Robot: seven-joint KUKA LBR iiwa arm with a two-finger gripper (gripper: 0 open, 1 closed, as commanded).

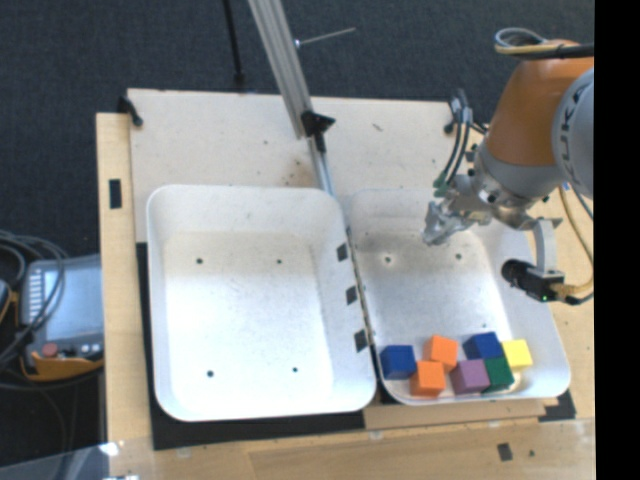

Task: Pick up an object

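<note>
So the gripper point(438, 230) is hanging over the far end of the right bin point(420, 278), and honestly I cannot tell how it stands, it's just a grey blur from this angle. Nothing visible in it as far as I can see.

All the stuff to grab is bunched up at the near end of that same bin, well apart from the gripper: a blue cube point(398, 360), two orange cubes point(443, 348) point(430, 377), a purple cube point(469, 376), a green cube point(499, 372), a darker blue cube point(483, 345) and a yellow cube point(517, 353). They're packed touching each other, a couple look tilted. The left bin point(250, 298) has nothing to pick.

My guess is they're light, rigid little blocks, foam or wood, not fragile, flat faces so decent grip. I'd go for the blue cube on the left edge of the cluster since its outer side is free, pinching across two opposite flat faces. The middle ones are too hemmed in
</note>
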